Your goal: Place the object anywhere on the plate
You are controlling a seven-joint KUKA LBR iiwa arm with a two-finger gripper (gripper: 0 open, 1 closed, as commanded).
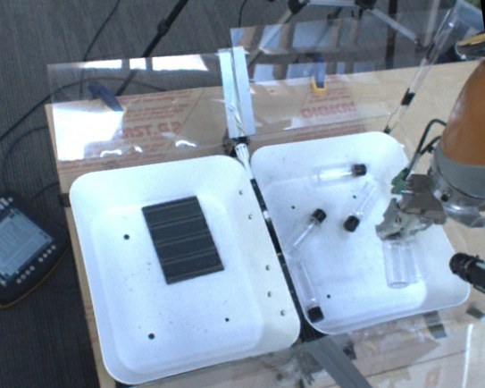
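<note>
Fingers of the gripper: too blurred against the metal wrist to tell whether they are wide or narrow; no object can be seen held.
Gripper position: right of the frame, over the right edge of the right bin, level with the bin's middle.
Arm: grey with an orange band, reaching in from the right edge of the frame.
Plate: dark, ribbed and rectangular, lying flat slightly left of centre in the left bin, with nothing on it.
Clear tube: lies in the right bin just below the gripper; whether they touch cannot be told.
Capped tube, upper: near the top of the right bin, black cap pointing right.
Capped tube, centre: slanted, black cap at its upper end.
Capped tube, right of centre: slanted, black cap at its lower end, near the gripper.
Capped tube, left edge: along the right bin's left wall, black cap toward the bottom of the frame.
Handheld controller: on the dark floor at the left of the frame, well apart from the bins.
</note>
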